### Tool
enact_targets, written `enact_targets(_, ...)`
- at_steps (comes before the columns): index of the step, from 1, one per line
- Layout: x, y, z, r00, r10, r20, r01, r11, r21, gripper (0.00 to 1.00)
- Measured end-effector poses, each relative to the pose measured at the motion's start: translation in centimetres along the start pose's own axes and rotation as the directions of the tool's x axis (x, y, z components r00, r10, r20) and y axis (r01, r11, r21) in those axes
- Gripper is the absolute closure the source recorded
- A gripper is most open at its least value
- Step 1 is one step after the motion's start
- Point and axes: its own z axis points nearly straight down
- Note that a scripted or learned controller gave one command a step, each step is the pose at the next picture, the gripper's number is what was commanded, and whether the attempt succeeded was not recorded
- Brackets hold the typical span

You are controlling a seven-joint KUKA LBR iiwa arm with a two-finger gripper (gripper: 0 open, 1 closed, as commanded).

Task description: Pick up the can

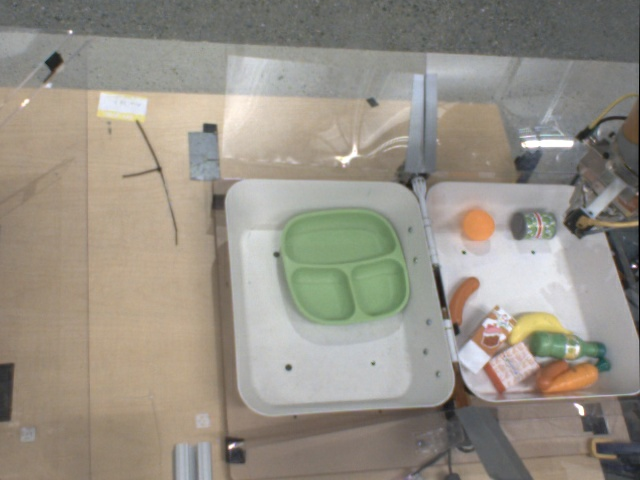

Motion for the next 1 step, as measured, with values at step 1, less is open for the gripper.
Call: enact_targets(1, 0.34, -0.64, -0.87, 1.0, 0.012, 0.0, -0.012, 1.0, 0.0, 0.0)
